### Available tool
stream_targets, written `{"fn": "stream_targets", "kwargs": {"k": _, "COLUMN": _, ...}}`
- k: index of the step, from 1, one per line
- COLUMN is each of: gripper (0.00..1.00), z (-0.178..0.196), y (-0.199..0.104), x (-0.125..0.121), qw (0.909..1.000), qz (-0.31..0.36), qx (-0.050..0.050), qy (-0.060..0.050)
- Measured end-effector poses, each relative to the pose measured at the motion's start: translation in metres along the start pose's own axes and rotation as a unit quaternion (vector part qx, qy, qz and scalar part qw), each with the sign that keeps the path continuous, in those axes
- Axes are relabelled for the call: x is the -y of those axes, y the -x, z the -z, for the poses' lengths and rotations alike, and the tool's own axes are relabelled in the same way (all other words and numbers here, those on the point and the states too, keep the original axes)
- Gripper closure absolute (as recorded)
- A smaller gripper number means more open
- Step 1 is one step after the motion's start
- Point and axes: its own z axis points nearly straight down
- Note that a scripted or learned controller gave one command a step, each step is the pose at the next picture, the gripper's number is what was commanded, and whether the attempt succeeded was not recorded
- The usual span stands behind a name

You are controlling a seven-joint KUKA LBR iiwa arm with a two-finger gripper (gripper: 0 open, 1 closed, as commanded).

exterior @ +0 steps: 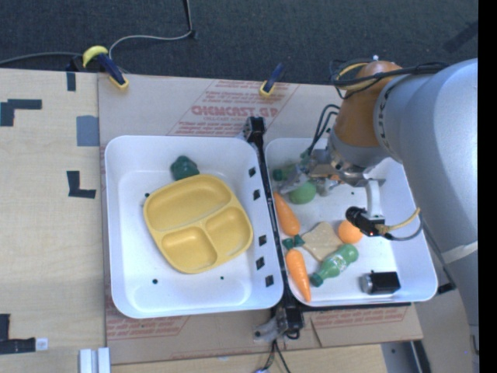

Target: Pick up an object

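**binwatcher:** So where's the arm (419, 123) at with the pick? Looks to me like it's reached down into the right bin (411, 286), with the gripper (311, 173) low over the far left corner, right by a pale green round thing (304, 193).

**kuka_fan:** Yeah, that's the spot it seems to be going for. Whether the claw is open or closed on anything, nobody could tell from this angle (the wrist and cables cover it). Nothing is visibly lifted, so the pick isn't done as far as anyone can see.

**binwatcher:** Plenty of other candidates in that bin: two carrots (286, 216) along the left wall, a green bottle (335, 263) near the front, a small orange ball (349, 232), a tan slab (320, 241), a black block (380, 282).

**kuka_fan:** And the left bin (124, 208) has the yellow divided plate (198, 222) with a dark green lump (184, 167) just behind it. What's left is the actual grab and lift, probably.
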Motion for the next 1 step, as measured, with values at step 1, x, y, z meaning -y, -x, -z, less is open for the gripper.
{"fn": "stream_targets", "kwargs": {"k": 1, "gripper": 1.00, "z": 0.0107, "y": 0.0000, "x": -0.0008, "qw": 1.0000, "qz": 0.000, "qx": 0.000, "qy": 0.001}}
